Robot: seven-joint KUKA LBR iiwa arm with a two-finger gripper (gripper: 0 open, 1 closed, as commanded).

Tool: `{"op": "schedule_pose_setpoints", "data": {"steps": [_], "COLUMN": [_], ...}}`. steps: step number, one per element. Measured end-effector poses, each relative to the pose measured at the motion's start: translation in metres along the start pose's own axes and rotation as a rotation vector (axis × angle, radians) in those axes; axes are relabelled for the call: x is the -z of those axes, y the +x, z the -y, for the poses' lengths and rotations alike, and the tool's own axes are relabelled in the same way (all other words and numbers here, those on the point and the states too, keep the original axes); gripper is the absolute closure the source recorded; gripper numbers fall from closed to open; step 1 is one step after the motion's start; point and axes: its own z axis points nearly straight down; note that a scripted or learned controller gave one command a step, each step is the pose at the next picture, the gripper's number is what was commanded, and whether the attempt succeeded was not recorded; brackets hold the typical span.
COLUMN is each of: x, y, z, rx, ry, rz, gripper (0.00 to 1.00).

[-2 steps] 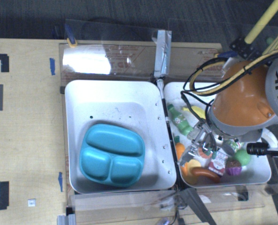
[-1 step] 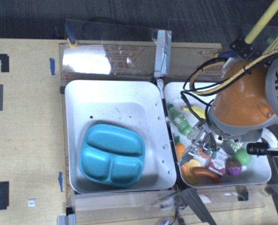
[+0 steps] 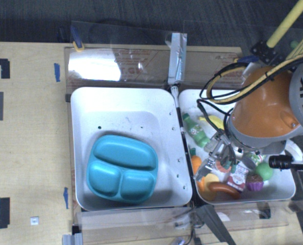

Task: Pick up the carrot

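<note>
1. The gripper is low in the right bin, among the clutter; whether it is apart or together cannot be told
2. The carrot lies just beside it at the bin's left wall
3. A blue divided tray sits in the left bin

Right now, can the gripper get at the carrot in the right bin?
Probably yes. The gripper hangs just right of the carrot, which lies against the bin's left wall; that wall and crowding toys could hinder a grasp.
</note>
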Motion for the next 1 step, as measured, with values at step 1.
{"op": "schedule_pose_setpoints", "data": {"steps": [1], "x": [0.0000], "y": [0.0000], "z": [0.0000], "rx": [0.000], "ry": [0.000], "rz": [0.000], "gripper": [0.00]}}
